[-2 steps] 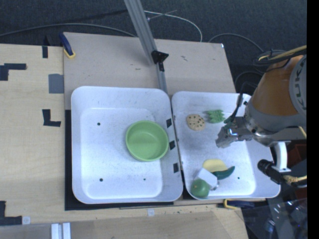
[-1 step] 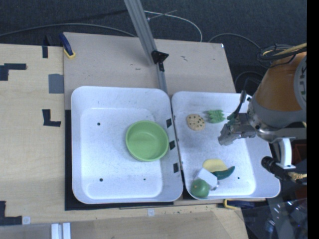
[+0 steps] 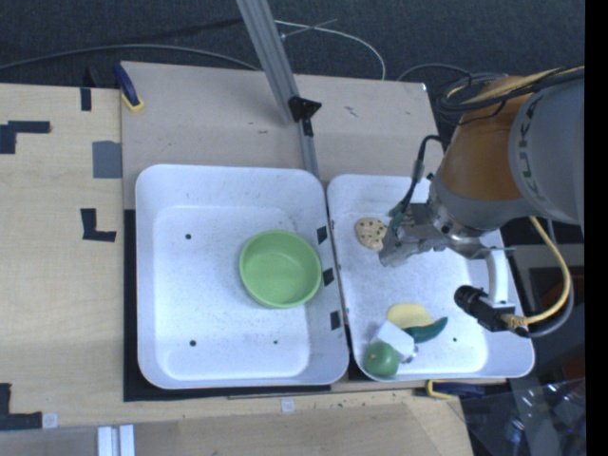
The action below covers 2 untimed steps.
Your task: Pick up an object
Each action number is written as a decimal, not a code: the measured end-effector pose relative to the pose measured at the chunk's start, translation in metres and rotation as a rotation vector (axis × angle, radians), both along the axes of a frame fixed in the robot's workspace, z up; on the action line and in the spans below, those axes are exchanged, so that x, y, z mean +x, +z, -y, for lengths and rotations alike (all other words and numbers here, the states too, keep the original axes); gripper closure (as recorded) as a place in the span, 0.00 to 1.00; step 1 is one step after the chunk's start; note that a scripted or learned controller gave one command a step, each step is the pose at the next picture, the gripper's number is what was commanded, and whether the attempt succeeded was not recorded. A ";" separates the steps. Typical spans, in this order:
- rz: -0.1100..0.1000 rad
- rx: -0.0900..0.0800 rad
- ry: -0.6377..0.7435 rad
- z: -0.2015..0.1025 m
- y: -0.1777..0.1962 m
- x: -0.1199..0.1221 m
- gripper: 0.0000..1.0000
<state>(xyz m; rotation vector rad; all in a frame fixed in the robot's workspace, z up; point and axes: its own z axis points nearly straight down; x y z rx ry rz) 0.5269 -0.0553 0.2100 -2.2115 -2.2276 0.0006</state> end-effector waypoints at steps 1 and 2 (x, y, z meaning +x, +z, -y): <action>0.001 0.000 0.001 -0.054 -0.006 0.025 1.00; 0.002 0.000 -0.001 -0.091 -0.002 0.055 1.00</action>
